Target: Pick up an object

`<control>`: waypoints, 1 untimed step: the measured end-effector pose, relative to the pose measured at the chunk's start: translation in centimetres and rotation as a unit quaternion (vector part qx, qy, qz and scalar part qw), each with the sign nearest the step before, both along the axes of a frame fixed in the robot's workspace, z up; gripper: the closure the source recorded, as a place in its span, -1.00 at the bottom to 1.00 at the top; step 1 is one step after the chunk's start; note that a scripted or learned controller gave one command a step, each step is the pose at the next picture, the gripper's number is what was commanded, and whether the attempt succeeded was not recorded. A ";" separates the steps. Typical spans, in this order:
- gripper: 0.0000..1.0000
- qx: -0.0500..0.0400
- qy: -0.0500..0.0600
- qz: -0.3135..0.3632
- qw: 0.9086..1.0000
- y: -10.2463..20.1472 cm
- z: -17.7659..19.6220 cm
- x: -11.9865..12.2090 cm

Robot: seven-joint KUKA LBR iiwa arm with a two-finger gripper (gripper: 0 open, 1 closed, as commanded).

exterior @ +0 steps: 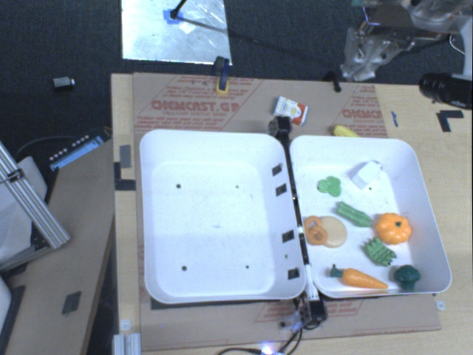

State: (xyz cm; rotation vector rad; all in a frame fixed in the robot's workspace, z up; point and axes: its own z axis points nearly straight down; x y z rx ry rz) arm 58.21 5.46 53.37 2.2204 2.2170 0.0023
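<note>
**Hovering hand, toys waiting in the right bin**

Hanging high at the upper right, the hand (360, 59) sits above the table's (89, 220) far edge, well apart from both bins; it is blurred and I cannot tell how it is set. Nothing shows in its grasp.

Nearest below it, a small yellow piece (344, 132) lies on the cardboard sheet (192, 103) just outside the right bin (427, 220), and a little red-and-white carton (290, 109) lies near the hinge between the bins.

Inside the right bin lie the objects to choose from. A white block (366, 174) rests near the far wall, with a green leafy piece (329, 186) beside it. Further forward lie a green pod-like vegetable (354, 214) and an orange pumpkin (392, 228). Toward the divider, a pretzel (315, 229) touches a pale round disc (333, 233). Along the near wall are a ridged green piece (380, 252), a carrot (359, 278) and a dark broccoli floret (406, 276).

The left bin (151, 198) stands beside it, joined along the middle by black clips (281, 189).
</note>
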 end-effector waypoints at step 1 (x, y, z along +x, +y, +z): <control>1.00 0.001 0.003 0.003 1.000 -0.2 -2.5 -6.6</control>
